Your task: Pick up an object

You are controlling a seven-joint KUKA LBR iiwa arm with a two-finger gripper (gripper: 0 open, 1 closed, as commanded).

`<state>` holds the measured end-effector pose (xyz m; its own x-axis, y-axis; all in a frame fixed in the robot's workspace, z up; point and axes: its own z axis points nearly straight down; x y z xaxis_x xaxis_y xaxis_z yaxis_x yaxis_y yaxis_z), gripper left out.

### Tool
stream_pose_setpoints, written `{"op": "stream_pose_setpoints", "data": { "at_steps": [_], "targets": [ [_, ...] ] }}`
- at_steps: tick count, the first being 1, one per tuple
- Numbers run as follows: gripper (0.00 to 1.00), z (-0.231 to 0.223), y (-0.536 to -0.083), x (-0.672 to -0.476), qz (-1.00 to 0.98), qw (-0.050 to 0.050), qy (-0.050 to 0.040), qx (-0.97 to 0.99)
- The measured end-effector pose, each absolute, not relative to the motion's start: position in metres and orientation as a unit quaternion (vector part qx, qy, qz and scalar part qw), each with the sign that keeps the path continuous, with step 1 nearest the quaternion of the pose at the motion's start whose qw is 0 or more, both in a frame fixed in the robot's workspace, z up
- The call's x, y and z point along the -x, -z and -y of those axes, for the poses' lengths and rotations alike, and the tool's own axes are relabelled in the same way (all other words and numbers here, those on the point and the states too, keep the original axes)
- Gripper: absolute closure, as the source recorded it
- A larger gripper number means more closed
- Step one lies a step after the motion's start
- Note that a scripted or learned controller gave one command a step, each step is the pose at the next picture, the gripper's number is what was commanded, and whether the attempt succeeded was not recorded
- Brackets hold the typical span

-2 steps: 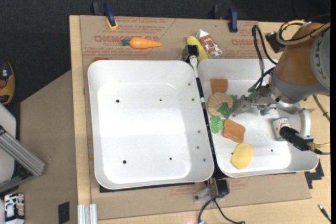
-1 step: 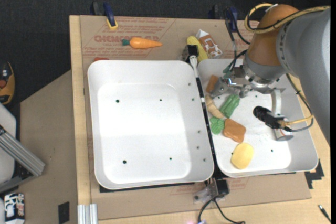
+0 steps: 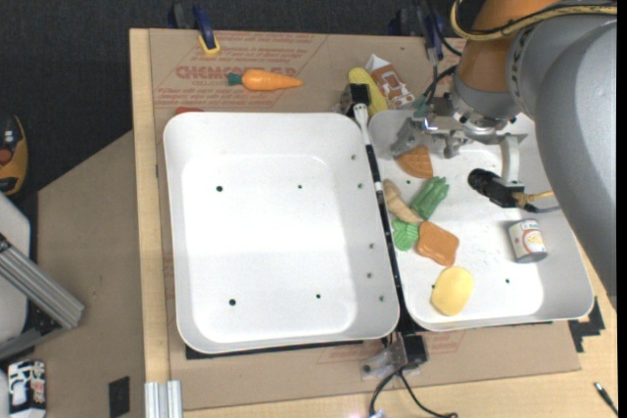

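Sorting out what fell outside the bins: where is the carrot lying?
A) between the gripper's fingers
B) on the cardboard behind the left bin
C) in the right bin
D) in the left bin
B: the carrot rests on the cardboard, beyond the left bin rim.

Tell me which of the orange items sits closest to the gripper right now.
The orange wedge at the far end of the right bin, just below the gripper. The orange block lies further down the bin, and the carrot lies outside on the cardboard.
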<state>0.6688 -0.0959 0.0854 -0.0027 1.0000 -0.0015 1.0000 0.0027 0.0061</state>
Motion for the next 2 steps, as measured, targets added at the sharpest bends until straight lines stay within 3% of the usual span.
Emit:
{"op": "stream_pose_setpoints", "data": {
  "at_steps": [1,2],
  "targets": [
    [1.0,0.096,-0.096,-0.668,-0.708,0.003,-0.001,-0.706],
    [1.0,0.024,-0.191,-0.603,-0.709,-0.001,-0.0027,-0.705]
  ]
}}
